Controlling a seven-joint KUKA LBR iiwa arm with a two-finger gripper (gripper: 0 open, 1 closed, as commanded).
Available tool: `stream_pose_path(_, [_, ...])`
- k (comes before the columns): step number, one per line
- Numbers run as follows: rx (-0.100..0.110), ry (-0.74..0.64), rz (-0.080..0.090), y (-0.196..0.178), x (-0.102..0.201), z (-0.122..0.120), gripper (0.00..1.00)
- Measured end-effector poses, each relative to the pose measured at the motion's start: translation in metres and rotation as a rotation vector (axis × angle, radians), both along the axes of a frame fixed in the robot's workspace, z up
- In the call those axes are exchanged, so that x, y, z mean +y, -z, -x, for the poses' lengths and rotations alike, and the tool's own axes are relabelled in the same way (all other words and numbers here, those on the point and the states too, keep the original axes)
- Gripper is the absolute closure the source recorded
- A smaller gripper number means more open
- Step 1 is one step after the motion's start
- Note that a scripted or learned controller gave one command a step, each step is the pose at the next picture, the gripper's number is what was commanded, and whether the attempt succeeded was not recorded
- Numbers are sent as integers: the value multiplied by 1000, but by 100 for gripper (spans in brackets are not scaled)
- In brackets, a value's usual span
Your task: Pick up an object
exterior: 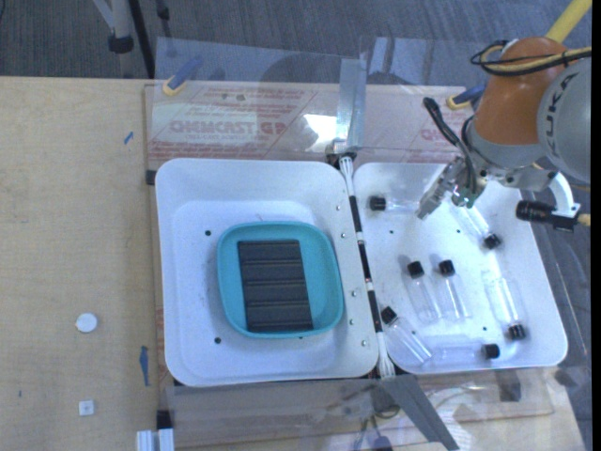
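Stock on the surface (66, 205): 2 shallow white bins side by side. Left bin (178, 195) carries 1 teal tray (230, 252) at its centre, with a dark ribbed block (274, 285) lying in it. Right bin (549, 332) carries the pickable items, clear vials with black caps, about 7 by count, though glare makes the tally uncertain. 1 vial (383, 201) lies at the back-left corner, 1 vial (477, 225) near the back-right, a pair (434, 289) stands close together at the centre, 1 vial (404, 338) lies against the left wall near the front, and 2 more sit along the front and right edges.

Risks, as judged: the vials are transparent, round and smooth, so they may roll or slip from a closing grip. The centre pair lies near enough together that a descent between them could nudge both aside. Vials hugging a wall leave little room for a finger on the wall side.

Arm: grey links with an orange band (512, 97), entering over the bin's back-right corner, wrist angled down and toward the left. Tool (441, 195) hangs above the back edge region of the right bin, between the corner vial and the back-right vial. Opening of the tool cannot be told from this view, and no item is seen in it.
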State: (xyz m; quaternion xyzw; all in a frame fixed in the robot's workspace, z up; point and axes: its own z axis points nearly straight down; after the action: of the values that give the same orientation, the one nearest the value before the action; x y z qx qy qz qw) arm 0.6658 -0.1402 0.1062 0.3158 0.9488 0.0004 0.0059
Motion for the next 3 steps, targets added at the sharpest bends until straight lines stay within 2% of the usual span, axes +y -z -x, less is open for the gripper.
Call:
stream_pose_path(1, [4, 14, -2, -76, 37, 7, 100])
stream_pose_path(2, [3, 261, -4, -129, 46, 18, 100])
stream_pose_path(3, [-5, 260, -3, -141, 46, 17, 100])
